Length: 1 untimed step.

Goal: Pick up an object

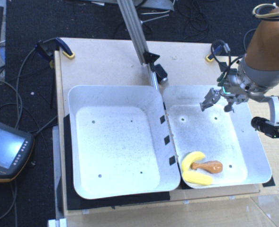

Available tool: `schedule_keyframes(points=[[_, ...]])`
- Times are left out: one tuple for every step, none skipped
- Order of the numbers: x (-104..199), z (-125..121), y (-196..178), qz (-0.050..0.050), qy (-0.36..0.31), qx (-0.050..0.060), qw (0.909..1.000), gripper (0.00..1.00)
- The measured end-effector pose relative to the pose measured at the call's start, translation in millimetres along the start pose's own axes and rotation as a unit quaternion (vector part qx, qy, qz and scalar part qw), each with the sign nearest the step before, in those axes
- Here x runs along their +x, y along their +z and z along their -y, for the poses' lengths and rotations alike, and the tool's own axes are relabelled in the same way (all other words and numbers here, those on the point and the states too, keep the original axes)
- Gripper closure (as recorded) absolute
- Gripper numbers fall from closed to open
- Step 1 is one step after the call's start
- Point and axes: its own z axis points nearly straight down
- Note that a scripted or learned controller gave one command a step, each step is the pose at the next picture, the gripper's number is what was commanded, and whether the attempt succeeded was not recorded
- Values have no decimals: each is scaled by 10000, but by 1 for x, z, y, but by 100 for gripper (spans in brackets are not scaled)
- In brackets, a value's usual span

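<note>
While the banana [194, 167] and orange drumstick toy [210, 166] lie touching in the right bin's [253, 145] near corner, the end effector [216, 101] hangs spread and empty over its far end, apparently awaiting a descent.

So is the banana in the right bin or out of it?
In. The banana lies on the floor of the right bin, near its front edge, touching a brown drumstick toy.
</note>
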Motion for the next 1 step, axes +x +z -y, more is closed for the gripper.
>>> schedule_keyframes(points=[[0,0,0,0,0,0,10000,0]])
